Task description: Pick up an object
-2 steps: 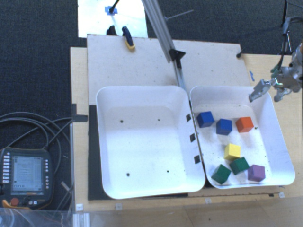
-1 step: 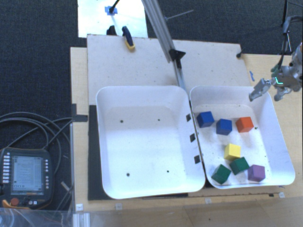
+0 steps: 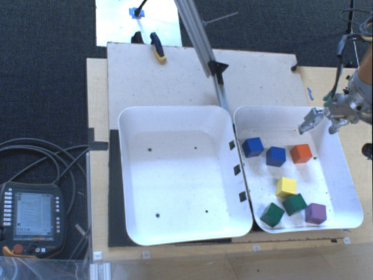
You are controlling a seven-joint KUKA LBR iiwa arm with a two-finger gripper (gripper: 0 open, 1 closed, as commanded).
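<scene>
Nearest the camera, in the right bin (image 3: 344,174), all seven cubes lie untouched, from the purple cube (image 3: 315,213) to the orange cube (image 3: 301,153). Farther back, the gripper (image 3: 322,123) hangs above with fingers spread, holding nothing; the pick seems not yet begun.

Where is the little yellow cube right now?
The yellow cube sits in the right bin, just above a green cube and below the blue cube.

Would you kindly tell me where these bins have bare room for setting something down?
The left white bin has an open floor. In the right white bin, bare patches lie along the far wall beneath the gripper and in the near-left corner beside the dark green cube; the cubes crowd its middle and near-right.
</scene>
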